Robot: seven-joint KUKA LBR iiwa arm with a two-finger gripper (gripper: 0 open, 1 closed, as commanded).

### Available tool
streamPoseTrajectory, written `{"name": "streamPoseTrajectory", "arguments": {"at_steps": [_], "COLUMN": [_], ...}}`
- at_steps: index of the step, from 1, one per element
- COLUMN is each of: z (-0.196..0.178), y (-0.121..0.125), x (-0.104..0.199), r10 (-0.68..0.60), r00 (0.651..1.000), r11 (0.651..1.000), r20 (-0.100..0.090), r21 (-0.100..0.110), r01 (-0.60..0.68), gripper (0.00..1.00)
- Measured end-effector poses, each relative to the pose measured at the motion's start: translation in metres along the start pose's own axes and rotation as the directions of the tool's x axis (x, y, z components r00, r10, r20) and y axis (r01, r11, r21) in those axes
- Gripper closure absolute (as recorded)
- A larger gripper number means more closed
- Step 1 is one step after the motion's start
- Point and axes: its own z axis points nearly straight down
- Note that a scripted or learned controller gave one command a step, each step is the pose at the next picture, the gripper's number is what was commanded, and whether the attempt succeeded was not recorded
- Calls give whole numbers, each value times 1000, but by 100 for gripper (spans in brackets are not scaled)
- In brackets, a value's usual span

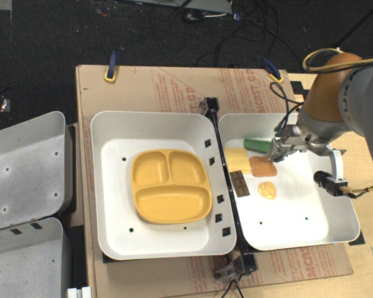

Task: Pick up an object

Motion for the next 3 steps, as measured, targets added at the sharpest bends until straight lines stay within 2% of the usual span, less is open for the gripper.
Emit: {"name": "streamPoseTrajectory", "arguments": {"at_steps": [1,3], "z": [-45,-164], "y": [4,13], "x": [6,11], "r10": [-4,-4], "r00": [1000,1000], "r11": [1000,1000], "r20": [-1,0], "r21": [-1,-2], "r01": [4,4], "gripper": [100,100]}}
